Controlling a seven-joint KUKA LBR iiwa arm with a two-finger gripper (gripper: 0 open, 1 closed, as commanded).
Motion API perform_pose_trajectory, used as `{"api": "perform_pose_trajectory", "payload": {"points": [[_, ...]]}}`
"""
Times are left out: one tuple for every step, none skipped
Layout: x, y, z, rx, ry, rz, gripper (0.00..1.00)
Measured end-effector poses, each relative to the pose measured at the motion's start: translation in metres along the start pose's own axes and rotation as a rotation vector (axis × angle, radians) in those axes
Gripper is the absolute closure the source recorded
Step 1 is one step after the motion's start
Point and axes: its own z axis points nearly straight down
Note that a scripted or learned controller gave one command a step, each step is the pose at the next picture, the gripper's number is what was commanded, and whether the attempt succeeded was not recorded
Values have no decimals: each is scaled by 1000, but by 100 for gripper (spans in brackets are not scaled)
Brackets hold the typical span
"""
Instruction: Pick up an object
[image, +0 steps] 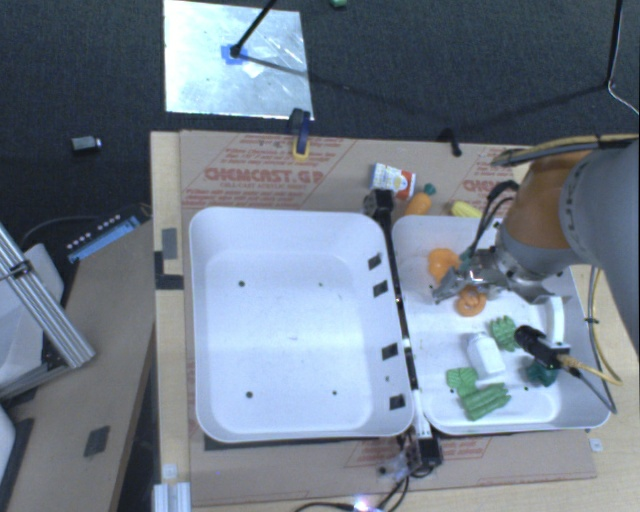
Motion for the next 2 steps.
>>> {"api": "perform_pose_trajectory", "payload": {"points": [[1, 2, -7, 2, 1, -1, 100], [127, 37, -99, 1, 1, -1, 100]]}}
